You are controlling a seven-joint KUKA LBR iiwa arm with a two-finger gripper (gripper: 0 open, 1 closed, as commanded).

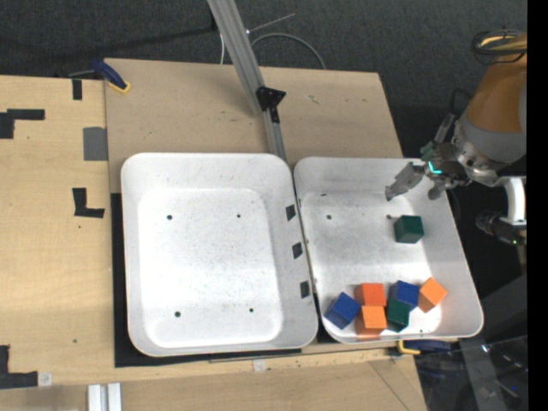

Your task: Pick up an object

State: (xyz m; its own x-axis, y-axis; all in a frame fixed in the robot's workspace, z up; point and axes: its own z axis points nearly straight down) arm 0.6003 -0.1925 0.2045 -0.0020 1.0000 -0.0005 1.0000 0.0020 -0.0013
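Gripper point(417, 181) hovers above right bin point(342, 229), fingers spread, nothing between them. Lone green cube point(408, 229) sits just below: descend straight, straddle it squarely.

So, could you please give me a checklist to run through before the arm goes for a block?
1. Pincer is over the right bin: ok, above its upper right part.
2. Pincer carries nothing: ok, no block shows between its fingers.
3. A block stands free of the others: ok, the lone green block sits apart, just below the pincer.
4. Space around that block for the fingers: ok, bare bin floor on every side.
5. The cluster is out of the way: ok, it sits at the bin's lower edge.
6. Pincer lined up square over the block: cannot tell from this slanted view.
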